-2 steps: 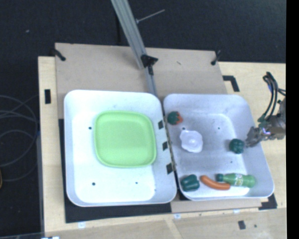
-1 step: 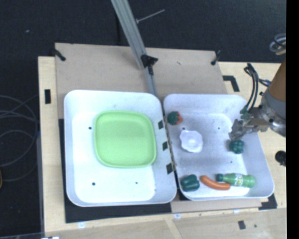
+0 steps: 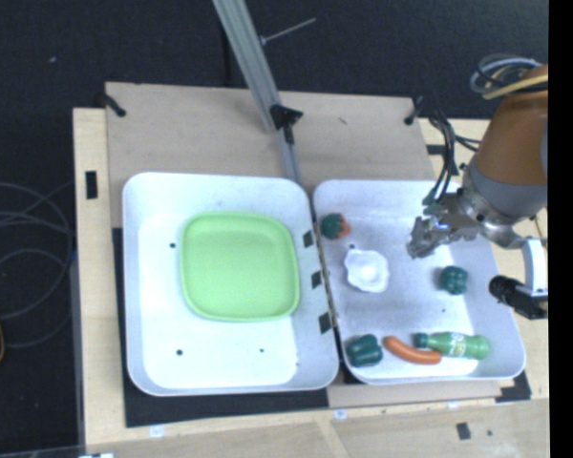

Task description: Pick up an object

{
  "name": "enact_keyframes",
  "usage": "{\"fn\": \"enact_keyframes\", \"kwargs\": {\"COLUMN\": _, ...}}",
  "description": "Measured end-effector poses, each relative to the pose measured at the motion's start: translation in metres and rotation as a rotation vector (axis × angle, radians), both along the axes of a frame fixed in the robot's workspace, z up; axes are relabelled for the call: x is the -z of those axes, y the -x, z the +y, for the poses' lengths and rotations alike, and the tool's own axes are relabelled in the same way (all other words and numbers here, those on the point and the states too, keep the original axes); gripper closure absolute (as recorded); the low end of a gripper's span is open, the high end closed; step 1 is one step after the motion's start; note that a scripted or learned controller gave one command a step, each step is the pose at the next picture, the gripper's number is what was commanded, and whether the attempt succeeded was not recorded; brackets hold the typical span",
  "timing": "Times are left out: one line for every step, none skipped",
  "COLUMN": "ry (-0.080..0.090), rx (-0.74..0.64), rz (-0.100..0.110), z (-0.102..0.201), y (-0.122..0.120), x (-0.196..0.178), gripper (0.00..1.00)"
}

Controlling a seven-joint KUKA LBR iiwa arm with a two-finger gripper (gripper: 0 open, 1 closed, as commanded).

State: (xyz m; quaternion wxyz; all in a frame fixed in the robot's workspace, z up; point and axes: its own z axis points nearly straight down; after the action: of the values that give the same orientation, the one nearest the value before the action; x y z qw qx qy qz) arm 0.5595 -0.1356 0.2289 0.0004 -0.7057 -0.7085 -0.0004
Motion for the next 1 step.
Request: {"fn": "enact_keyframes", "kwargs": {"ry": 0.000, "rx": -0.001, "rz": -0.001, "z": 0.0553, "y": -0.0183, "x": -0.0102, "gripper": 1.00}}
